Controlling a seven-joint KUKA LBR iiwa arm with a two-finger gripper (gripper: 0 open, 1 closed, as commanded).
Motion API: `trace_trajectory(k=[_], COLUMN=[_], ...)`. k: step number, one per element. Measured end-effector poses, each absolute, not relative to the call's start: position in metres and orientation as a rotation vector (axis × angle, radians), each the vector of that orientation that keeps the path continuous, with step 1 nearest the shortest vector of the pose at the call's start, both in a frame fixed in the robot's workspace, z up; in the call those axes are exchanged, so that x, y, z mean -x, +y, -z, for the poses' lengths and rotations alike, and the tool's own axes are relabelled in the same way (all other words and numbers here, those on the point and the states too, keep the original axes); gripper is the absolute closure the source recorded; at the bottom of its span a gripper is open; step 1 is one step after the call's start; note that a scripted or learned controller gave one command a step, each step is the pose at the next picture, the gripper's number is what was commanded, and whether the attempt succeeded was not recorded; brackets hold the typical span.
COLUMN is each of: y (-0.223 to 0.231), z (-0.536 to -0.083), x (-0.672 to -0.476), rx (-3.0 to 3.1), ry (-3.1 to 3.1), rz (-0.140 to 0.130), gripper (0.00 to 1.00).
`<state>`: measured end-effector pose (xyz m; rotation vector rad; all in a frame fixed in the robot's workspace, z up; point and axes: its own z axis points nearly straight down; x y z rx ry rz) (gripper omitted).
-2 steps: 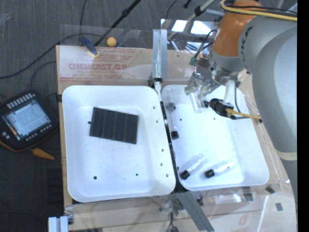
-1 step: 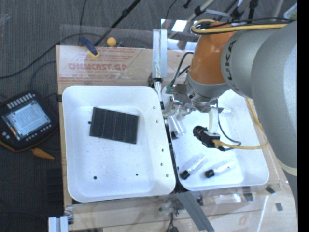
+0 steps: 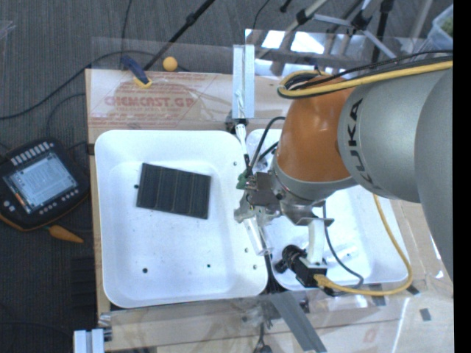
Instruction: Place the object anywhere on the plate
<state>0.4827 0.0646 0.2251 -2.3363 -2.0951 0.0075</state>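
Pendant (image 3: 40,184) with a grey screen lies on the dark floor (image 3: 44,50), at the far left and off the bench (image 3: 162,101). Next comes the left bin (image 3: 103,219). In it I see the dark ribbed slab (image 3: 174,190), lying flat in the upper middle of the bin floor, a little turned, and not touching any wall. A few small dark dots are on the floor of this bin, below the slab. Further right, the pincer (image 3: 257,223) hangs over the wall between the two bins, apart from the slab. I cannot tell if it is released or clenched, because the orange band (image 3: 313,142) covers it from above. The grey arm (image 3: 397,138) hides a large part of the right bin (image 3: 383,263).
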Motion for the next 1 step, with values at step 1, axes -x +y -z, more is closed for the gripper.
trace_trajectory(k=[1], y=[0.1370], z=[-0.2842], x=[-0.4832], rx=[2.293], ry=[-2.145], rz=[-0.005], gripper=[1.00])
